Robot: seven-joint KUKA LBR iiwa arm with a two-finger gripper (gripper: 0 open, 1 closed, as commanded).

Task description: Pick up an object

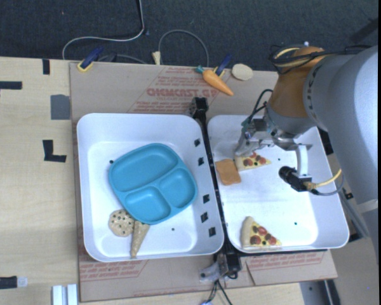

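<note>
The gripper hangs low over the right bin, in its upper-left part, at the end of the grey arm with its orange band entering from three o'clock. Whether it is open or closed cannot be told, and nothing can be made out held in it. Just at four o'clock of it lies a small pizza slice, its tip pointing toward three o'clock, very close to the tool. At seven o'clock of the gripper, near the bin's left wall, rests a tan square like a cracker or a slice of toast. A second pizza slice lies well apart at six o'clock, near the bin's lower edge.

In the left bin a blue divided plate sits tilted near the middle. At its seven o'clock a chocolate-chip cookie lies just beside an ice-cream cone, both touching or tucked under the plate's rim.

Outside the bins, on the cardboard sheet at twelve o'clock, lie a toy carrot and, to its three o'clock, a pale rounded piece.
</note>
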